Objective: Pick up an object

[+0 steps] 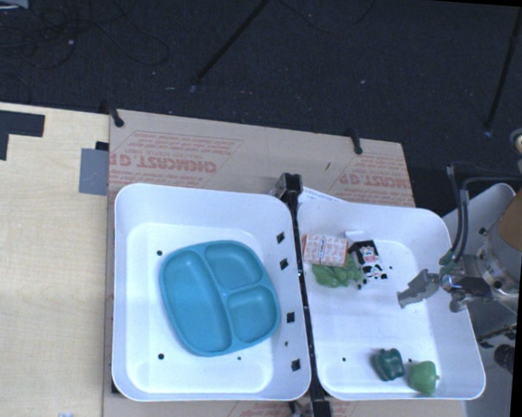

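Small carton (324, 249) lies flat, long axis left-right.

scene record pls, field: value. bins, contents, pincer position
left bin: holds a blue divided plate
right bin: small items in two clusters
far cluster: pink-and-white carton, leafy green piece, black-and-white item
near cluster: dark green item beside a light green item
pincer: over the right bin's right side, nothing visibly held
base: cardboard sheet under both bins
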`<control>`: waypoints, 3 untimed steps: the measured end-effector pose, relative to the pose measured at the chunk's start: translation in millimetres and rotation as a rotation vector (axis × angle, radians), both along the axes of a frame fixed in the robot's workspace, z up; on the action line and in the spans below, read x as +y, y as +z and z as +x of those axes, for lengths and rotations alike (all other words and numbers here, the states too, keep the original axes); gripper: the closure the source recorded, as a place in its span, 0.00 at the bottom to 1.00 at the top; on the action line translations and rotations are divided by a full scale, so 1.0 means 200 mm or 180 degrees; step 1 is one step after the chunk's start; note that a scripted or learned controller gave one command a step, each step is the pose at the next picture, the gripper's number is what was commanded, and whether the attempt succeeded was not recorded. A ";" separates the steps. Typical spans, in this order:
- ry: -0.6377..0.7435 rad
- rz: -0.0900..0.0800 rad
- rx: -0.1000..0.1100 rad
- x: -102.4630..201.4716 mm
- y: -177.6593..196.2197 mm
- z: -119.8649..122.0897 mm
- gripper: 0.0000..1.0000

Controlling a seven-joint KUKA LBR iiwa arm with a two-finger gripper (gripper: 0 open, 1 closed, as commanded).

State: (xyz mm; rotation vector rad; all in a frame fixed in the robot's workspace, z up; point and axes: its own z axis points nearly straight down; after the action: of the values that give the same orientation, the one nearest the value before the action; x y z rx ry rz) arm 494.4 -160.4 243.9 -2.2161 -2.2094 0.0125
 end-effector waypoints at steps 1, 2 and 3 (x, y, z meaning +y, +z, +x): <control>0.0008 -0.0009 -0.0040 0.00 0.03 0.01 0.00; 0.0008 -0.0001 -0.0019 -0.02 -0.25 -0.04 0.00; 0.0008 -0.0001 -0.0021 -0.03 -0.47 -0.03 0.00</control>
State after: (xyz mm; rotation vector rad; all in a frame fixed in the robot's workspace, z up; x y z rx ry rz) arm 488.9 -167.1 149.8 -2.2166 -2.2158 0.0053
